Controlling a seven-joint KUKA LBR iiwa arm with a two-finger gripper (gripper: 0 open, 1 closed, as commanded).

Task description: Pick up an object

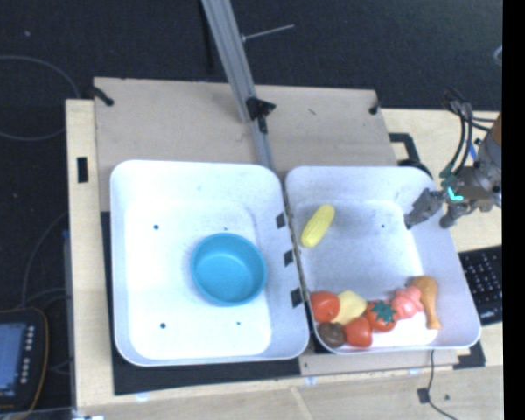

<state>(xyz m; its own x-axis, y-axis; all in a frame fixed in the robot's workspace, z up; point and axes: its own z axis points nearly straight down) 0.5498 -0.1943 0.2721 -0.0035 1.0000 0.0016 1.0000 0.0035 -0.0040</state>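
Currently gripper [433, 208] hangs open, grasping nothing, at the bin rim [437, 234]; corn [317, 225] well left, fruit pile [372, 309] below. Crowded pile risks a slipped grab.

Setting: a robotics lab test cell is indicated.
Bench [350, 129]: pale boards, two white bins [131, 234] mounted side by side.
Fixtures: a slanted metal rail [232, 55] is fixed over the bench; cables [17, 129] are run across dark floor.
Equipment: a keyboard [483, 280] and a small screen [9, 357] are placed alongside.
Contents: toy food [367, 309] is heaped in one bin.
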